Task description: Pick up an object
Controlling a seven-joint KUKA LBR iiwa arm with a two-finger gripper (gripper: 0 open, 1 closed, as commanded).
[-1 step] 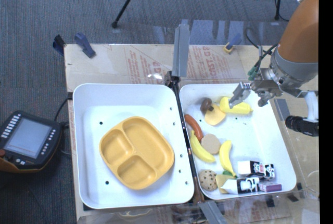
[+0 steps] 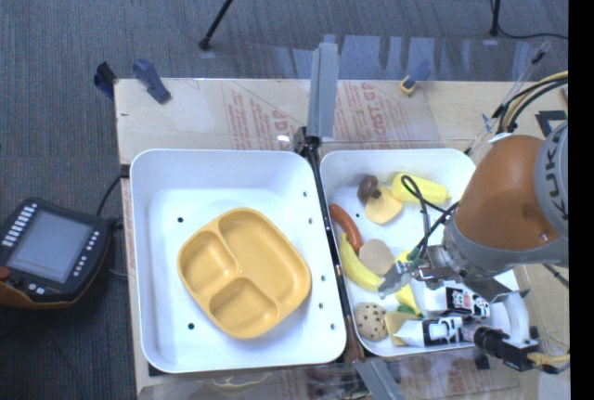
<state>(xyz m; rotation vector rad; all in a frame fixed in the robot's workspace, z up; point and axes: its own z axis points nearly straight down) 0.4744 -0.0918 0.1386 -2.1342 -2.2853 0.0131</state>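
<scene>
Right now I see the arm (image 2: 506, 203) reaching over the right bin (image 2: 445, 157), its gripper (image 2: 401, 276) low among the toy food. I can't tell how the hand is set, nor whether it grips anything. Just beside it lie a banana (image 2: 357, 266), a tan round piece (image 2: 376, 255) and a cookie (image 2: 372, 321); a sausage (image 2: 345, 224) lies farther back. Over in the left bin (image 2: 153, 194) a yellow divided plate (image 2: 243, 271) sits flat.

left bin (image 2: 153, 203): yellow tray (image 2: 243, 272) | right bin (image 2: 444, 157): banana (image 2: 357, 265), tool (image 2: 401, 277) above
</scene>
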